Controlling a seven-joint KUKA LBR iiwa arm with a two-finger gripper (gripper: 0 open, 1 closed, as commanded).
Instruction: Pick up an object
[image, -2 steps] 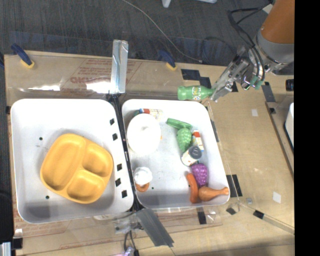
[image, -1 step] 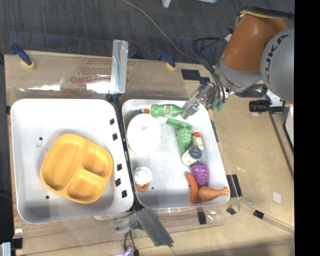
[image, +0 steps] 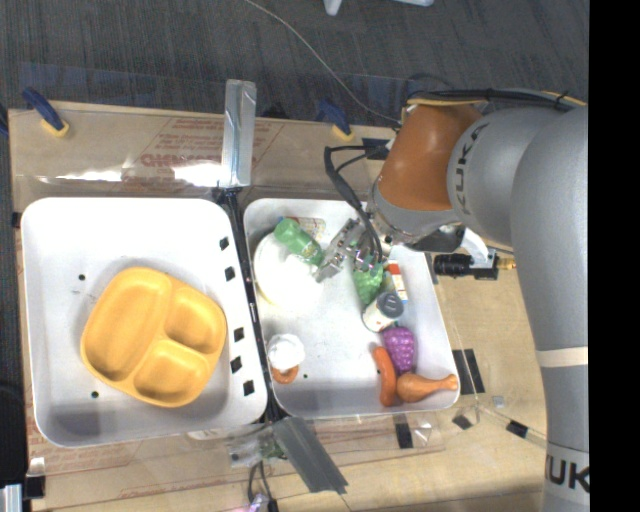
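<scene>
Several small toys crowd the right white plastic bin (image: 300, 385), where the metal claw (image: 345, 250), its opening impossible to judge, hangs beside a crumpled green soft toy (image: 296, 240), likely light and squashy, best pinched across its middle.

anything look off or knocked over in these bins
Nothing looks spilled or broken. The yellow divided tray sits askew in the left bin. In the right bin the toy food lies jumbled: green bottle on its side, purple grapes and carrot crowded together. The gripper hangs above them.
</scene>
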